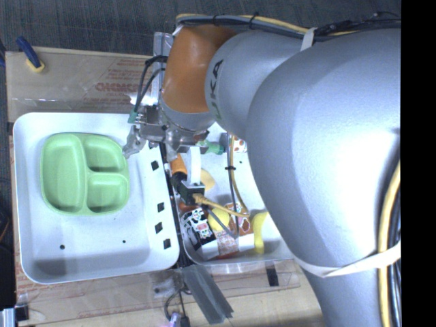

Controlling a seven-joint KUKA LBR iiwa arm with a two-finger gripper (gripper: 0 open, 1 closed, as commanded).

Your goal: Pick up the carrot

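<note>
Left bin [88,247]: one green divided plate [85,172], lying flat towards the far end. Right bin [276,236]: mostly covered by the grey arm. Carrot [178,163]: a short orange piece at this bin's left wall, just below the gripper [176,145], partly hidden by it. Whether the gripper is open or closed, or has hold of anything, cannot be told. Near end of the right bin: a yellow item [259,231], a black-and-white item [197,222] and a reddish packet [227,245], crowded together.
</note>
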